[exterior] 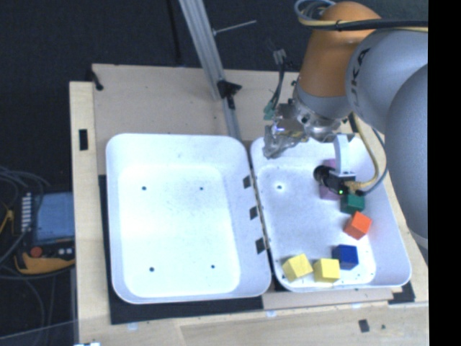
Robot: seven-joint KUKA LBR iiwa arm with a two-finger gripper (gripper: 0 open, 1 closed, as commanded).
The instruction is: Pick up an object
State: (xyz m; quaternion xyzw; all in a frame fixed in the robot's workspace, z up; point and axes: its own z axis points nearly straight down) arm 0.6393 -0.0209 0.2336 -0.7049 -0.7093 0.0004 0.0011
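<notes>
Two yellow blocks point(297, 267) point(326, 269) lie nearest camera at front edge of right bin point(288, 193), touching or nearly so; blue block point(346, 255) just beside them, orange block point(357, 225) and green block point(352, 202) farther back along right side. Gripper point(277, 144) hangs over rear left corner of right bin, well apart from blocks; grasp state cannot be told. Left bin point(180, 215) alongside, on bench point(144, 99).

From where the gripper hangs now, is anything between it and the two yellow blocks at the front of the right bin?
Nothing visible. The gripper hangs over the right bin's back left corner; bare bin floor runs from there to the yellow blocks. The green block, orange block and blue block lie to the side.
</notes>
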